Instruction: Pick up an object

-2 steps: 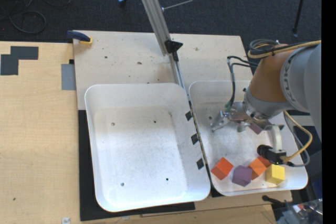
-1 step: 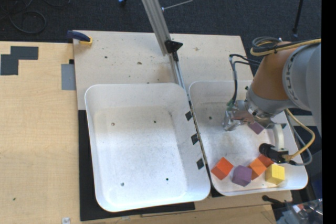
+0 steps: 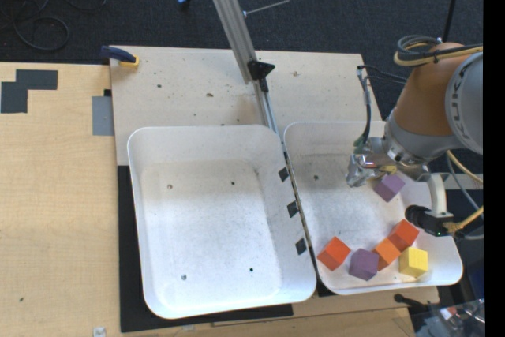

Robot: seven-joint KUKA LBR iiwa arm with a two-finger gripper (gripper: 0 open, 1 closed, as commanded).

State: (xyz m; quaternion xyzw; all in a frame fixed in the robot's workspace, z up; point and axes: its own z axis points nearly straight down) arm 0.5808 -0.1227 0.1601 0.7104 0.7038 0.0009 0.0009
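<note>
My gripper (image 3: 364, 168) hangs over the right bin (image 3: 323, 129), near its middle, below the orange wrist band. A light purple block (image 3: 389, 187) lies just to the right of and below the gripper, close against it; I cannot tell whether it is held. Toward the bin's front lie an orange block (image 3: 334, 252), a darker purple block (image 3: 364, 263), a second orange block (image 3: 387, 250), a red-orange block (image 3: 404, 234) and a yellow block (image 3: 413, 262).
The left bin (image 3: 158, 170) sits beside the right one, their rims meeting at a divider with black clips (image 3: 292, 208). A slanted aluminium bar (image 3: 233, 20) rises behind the bins. Cables hang by the arm at the right.
</note>
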